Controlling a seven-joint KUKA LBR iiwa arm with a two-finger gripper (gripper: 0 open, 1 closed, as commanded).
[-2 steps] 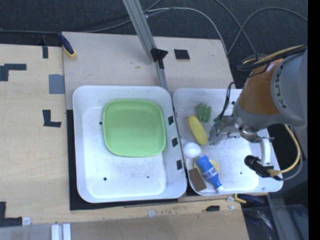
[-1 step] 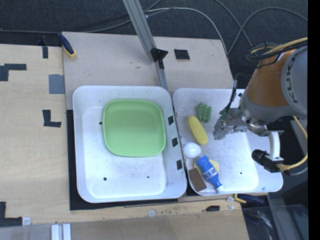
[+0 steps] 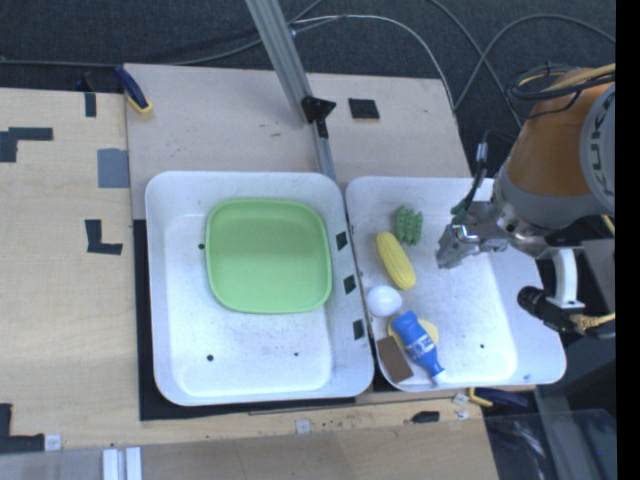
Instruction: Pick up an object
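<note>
Over the right bin [image 3: 500, 318] my metal pincer [image 3: 452, 251] hangs, pinching nothing; I cannot tell its spread. The ridged yellow corn [image 3: 395, 259] lies just beside it.

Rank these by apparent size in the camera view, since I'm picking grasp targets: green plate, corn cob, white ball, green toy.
1. green plate, by far the largest
2. corn cob
3. green toy and white ball look about alike; I would not rank them.
</note>
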